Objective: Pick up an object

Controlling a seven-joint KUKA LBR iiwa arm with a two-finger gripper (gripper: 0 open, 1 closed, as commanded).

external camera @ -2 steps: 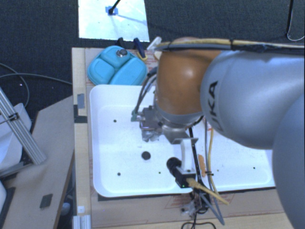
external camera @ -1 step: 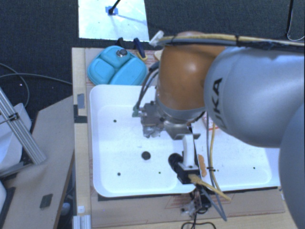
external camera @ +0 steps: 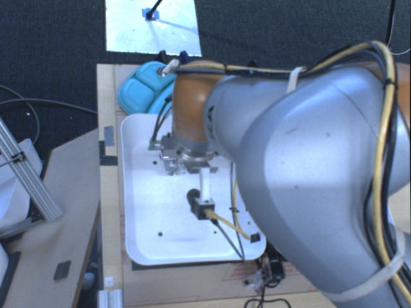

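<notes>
Clock: 12 o'clock is the far edge of the view, 6 o'clock the near edge.
Counter [external camera: 110,197]: a tan wooden top, showing as a strip along the 9 o'clock side of the bin and again beyond its 12 o'clock rim.
Bin [external camera: 146,201]: white and shallow with rounded corners, in the middle of the view. Its floor is bare white apart from a few small dark dots. Its 3 o'clock side is covered by the arm.
Arm [external camera: 308,172]: a large grey body coming in from 3 o'clock and taking up most of the right half of the view.
Orange band [external camera: 189,104]: sits above the wrist, over the bin's 12 o'clock rim.
Fingers [external camera: 172,165]: at the metal end under the wrist, over the 12 o'clock half of the bin floor. I cannot tell whether they are apart or together, and nothing shows between them.
Blue plastic piece [external camera: 142,90]: light blue and rounded, at the bin's 11 o'clock corner. I cannot tell whether it rests on the rim or just behind it on the counter. It is at 11 o'clock from the fingers, apart from them, with the orange band just beside it at 3 o'clock.
White sheet [external camera: 151,18]: flat on the dark floor at 12 o'clock, beyond the counter, with a thin black rod slanting onto it.
Metal rail [external camera: 26,172]: a silver bar lying at a slant at 9 o'clock, well apart from the bin.
</notes>
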